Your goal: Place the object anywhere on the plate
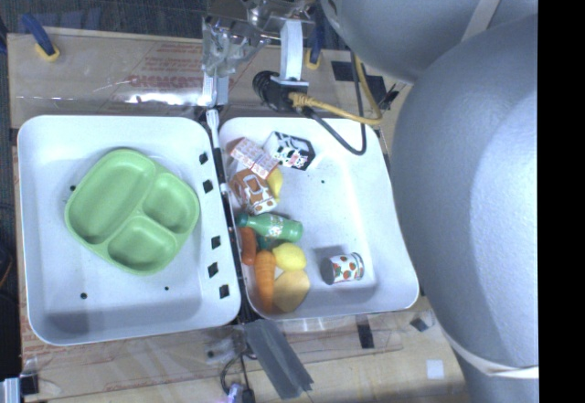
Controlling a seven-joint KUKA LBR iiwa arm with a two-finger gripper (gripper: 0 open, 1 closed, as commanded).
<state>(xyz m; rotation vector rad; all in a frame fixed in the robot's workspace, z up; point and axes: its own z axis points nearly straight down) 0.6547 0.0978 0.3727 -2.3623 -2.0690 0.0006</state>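
On a wooden bench, two shallow white bins sit side by side. The left bin [55,301] holds a light green plate [132,209] with three compartments, all bare, lying toward the bin's left half. The right bin [384,255] holds a cluster of small grocery toys along its left wall: a black-and-white milk carton [293,153] at the top, an orange-and-white snack box [252,174] just below and left of it, a green bottle [272,228] lying on its side, a yellow lemon [290,256], an orange carrot [264,273] beside it, and a tan potato-like piece [292,290] at the bottom. A small white can with a red picture [343,268] lies apart to the right. The gripper [218,58] hangs above the bench beyond the bins' far edge, near the seam between them, carrying nothing; how far its jaws are spread cannot be told
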